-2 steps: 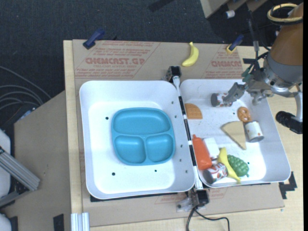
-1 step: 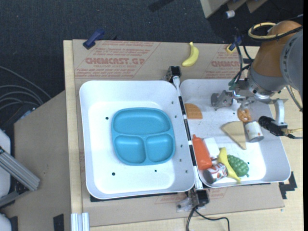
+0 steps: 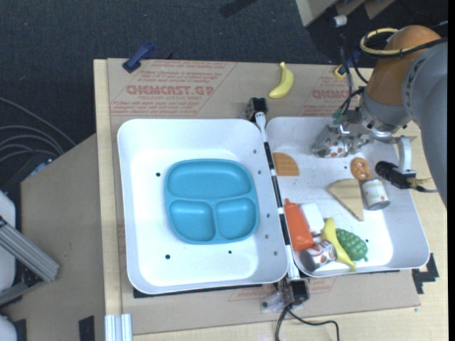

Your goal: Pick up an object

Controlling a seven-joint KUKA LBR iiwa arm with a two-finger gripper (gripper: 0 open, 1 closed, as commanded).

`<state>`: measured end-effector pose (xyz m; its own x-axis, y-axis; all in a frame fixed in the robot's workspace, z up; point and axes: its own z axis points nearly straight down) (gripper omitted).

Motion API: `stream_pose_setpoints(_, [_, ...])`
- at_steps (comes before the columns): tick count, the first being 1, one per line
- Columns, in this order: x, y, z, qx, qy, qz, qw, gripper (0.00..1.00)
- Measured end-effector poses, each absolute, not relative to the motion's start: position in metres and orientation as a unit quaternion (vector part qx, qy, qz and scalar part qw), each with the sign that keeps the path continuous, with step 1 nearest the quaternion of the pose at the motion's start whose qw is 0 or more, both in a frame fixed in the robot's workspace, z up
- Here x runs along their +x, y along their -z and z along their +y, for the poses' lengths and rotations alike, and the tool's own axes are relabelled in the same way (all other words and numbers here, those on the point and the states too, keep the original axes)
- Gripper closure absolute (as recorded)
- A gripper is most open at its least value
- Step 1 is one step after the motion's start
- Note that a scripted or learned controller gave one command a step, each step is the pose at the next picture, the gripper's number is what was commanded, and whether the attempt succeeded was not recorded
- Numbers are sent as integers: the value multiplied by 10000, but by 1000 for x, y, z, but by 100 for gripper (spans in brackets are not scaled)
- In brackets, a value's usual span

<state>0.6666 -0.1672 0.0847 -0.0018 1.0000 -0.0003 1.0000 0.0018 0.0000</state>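
Note:
My gripper hangs low over the far end of the right bin, with the grey arm and its orange band coming in from the right. Closest to it are a flat brown disc to its left and a small brown pretzel-like ring to its right. Further forward lie a tan wedge, a silver can, an orange-red stick, a white block, a yellow banana, a green bumpy piece and a small tin.
The left bin holds a blue divided plate. A second yellow banana lies on the bench behind the bins. A black part juts in at the right bin's right side.

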Motion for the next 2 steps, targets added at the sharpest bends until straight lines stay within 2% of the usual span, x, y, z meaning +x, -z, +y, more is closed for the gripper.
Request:
stream_pose_setpoints(1, [668,-96,-167,7060,-6,7082,22,100])
stream_pose_setpoints(2, [601,-200,-128,7069,2,7073,-8,100])
